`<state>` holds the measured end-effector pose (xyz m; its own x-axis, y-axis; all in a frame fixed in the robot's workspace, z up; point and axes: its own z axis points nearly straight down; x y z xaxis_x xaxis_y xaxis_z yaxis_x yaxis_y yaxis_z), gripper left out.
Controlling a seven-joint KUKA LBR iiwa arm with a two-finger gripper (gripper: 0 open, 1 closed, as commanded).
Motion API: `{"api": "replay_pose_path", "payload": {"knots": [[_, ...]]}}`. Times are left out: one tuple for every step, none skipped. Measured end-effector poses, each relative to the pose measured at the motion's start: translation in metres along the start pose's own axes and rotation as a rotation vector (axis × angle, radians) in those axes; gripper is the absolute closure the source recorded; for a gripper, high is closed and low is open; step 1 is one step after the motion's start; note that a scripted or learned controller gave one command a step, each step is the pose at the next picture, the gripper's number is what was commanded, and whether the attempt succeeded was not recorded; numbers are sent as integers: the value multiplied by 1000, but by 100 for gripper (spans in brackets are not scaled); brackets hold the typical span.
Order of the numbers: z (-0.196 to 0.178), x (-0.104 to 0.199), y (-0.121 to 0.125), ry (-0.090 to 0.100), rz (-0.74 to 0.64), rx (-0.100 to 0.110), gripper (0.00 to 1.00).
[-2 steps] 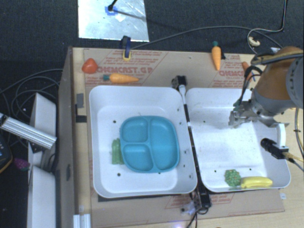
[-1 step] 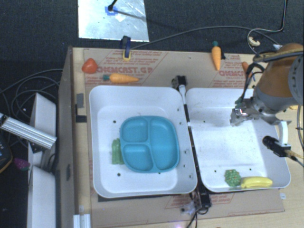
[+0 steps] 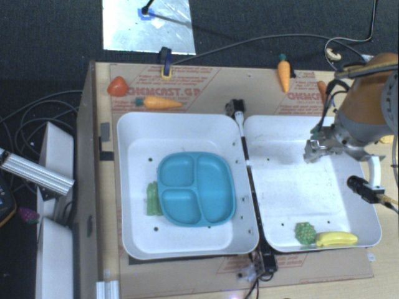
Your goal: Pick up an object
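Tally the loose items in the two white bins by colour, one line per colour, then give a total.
Blue: 1, the divided plate in the left bin
Green: 2, a green piece beside the plate and a broccoli in the right bin
Yellow: 1, a banana next to the broccoli
Total: 4

Dark carpet [image 3: 50, 36] is covering the floor around the bench, with a shiny metal sheet [image 3: 148, 17] lying on it up top, catching the light. Black cables [image 3: 37, 114] are snaking across the carpet at left, and another is trailing down from the top right. The bench itself is topped with printed cardboard [image 3: 187, 83]. A white box [image 3: 53, 229] and a ribbed metal bar [image 3: 37, 172] are sitting at the left edge.
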<state>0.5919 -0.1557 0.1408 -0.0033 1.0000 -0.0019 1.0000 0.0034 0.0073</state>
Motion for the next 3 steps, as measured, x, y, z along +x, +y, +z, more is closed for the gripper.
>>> {"api": "replay_pose_path", "payload": {"knots": [[-11, 0, 1, -1, -1, -3, 100], [-21, 0, 2, -1, -2, -5, 100], [-32, 0, 3, 0, -3, -8, 100]]}}
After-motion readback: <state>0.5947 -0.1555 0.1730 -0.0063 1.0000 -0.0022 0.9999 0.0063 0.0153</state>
